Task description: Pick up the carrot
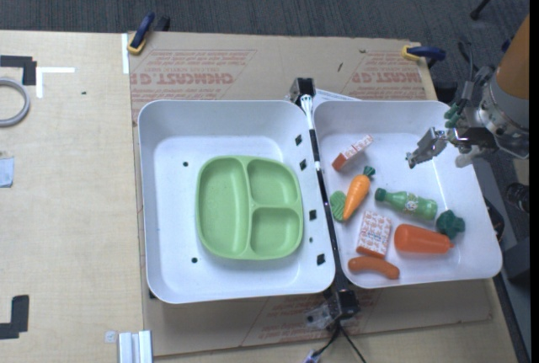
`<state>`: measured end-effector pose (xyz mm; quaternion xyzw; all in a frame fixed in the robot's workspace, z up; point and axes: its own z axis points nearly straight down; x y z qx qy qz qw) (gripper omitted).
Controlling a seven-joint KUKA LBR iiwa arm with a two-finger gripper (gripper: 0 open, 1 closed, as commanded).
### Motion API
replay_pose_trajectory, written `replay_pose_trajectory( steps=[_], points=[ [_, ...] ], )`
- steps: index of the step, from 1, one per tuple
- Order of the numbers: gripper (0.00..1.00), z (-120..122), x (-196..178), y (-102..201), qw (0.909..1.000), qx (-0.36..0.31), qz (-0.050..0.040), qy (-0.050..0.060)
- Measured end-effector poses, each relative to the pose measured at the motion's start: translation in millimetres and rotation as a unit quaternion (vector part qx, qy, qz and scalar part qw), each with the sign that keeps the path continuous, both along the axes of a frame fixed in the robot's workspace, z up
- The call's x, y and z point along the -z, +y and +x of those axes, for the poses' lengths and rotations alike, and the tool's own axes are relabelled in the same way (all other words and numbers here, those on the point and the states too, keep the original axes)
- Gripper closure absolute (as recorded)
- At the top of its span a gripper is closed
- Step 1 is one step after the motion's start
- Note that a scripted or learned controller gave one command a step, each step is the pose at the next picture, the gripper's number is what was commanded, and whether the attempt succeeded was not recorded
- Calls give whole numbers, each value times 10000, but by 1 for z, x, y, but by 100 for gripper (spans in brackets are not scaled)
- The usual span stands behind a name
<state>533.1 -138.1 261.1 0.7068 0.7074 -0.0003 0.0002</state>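
Hand (424, 149) sits over the upper right part of the right bin (472, 269), coming in from the right edge. Fingers look slightly spread, nothing between them, not touching any item.

Carrot (357, 193): small orange one with a green top, lying tilted, below and to the left of the hand, well apart from it. Its lower tip touches a green leafy piece (338, 205) by the divider between the bins.

Other items relative to the hand:
- Red and white packet (352, 152): left of the hand, about level with it.
- Green bottle (408, 202): right below the hand, lying on its side, nearest item to it.
- Patterned box (374, 232): further below, slightly left.
- Sausage (373, 267): lowest, below-left, just under the patterned box.
- Big orange vegetable with a dark green top (424, 238): straight below, past the bottle. Could also pass for a carrot, bulkier.

Left bin (160, 184): far left of the hand, holds a green divided plate (249, 208), three compartments.

Both bins sit on cardboard (194, 71) on the worktop (67, 210). Blue and yellow clamps (141, 31) at the cardboard's top corners.
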Motion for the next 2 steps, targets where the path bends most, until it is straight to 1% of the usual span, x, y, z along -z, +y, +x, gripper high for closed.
replay_pose_trajectory(
  steps=[1, 2],
  points=[
    [0, 15, 97, 45, 10000, 59, 2, 2],
    [0, 38, 169, 46, 9999, 165, 4, 9]
  ],
)
